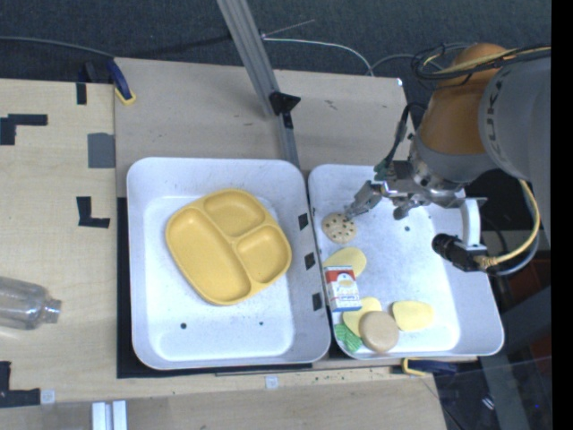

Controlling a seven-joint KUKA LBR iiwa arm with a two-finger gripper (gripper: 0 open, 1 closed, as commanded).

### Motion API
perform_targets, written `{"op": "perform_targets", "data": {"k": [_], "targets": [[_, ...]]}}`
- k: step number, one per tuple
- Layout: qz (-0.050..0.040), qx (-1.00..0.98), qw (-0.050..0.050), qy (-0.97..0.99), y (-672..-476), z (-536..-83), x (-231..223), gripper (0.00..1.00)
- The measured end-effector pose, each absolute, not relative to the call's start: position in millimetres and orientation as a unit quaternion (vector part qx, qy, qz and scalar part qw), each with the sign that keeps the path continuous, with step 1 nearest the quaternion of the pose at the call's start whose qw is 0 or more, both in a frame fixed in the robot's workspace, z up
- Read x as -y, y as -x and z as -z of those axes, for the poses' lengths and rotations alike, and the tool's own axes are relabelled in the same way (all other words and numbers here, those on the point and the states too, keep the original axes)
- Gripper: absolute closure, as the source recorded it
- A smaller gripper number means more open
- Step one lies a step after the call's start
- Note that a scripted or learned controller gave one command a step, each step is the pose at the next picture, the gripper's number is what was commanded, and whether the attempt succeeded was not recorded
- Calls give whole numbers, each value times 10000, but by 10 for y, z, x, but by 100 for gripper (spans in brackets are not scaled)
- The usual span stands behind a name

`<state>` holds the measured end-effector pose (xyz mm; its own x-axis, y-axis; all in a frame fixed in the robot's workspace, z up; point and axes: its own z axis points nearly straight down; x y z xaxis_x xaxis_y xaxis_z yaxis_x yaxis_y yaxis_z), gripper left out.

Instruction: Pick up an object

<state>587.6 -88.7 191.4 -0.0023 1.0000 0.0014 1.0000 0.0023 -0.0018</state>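
Surface (54, 240): light wood bench top with black tape marks at the left of the frame, a blue-and-yellow clip (123, 83) at upper left, dark carpet-like floor along the top. A metal pole (255, 52) slants down from top center to a black bracket between the bins. A clear plastic bottle (27, 305) lies on its side at the left edge, well apart from the bins.

Two white bins, side by side. Left bin (152, 330): one yellow divided tray (228, 245), three compartments, tilted in frame.

Right bin (466, 330), count:
- 1 round speckled cookie (338, 227), upper left of the bin
- 3 pale yellow pieces: one (347, 261) just below the cookie, one (413, 313) lower right, one (355, 319) partly under the tan disc
- 1 small red-and-white carton (342, 287), along the bin's left wall
- 1 tan round disc (379, 331), bottom of the bin
- a bit of green at the lower left corner, can't tell what it is

Arm enters from the right, orange band at upper right of the frame. Pincer (362, 201) is low in the upper part of the right bin, tip just up and right of the cookie. Can't tell pincer state from this angle, and nothing is visibly held.
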Motion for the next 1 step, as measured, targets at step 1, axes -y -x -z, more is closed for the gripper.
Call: {"op": "perform_targets", "data": {"k": [1], "targets": [[-11,7055,7,7087,-5460,-869,1596,0]]}}
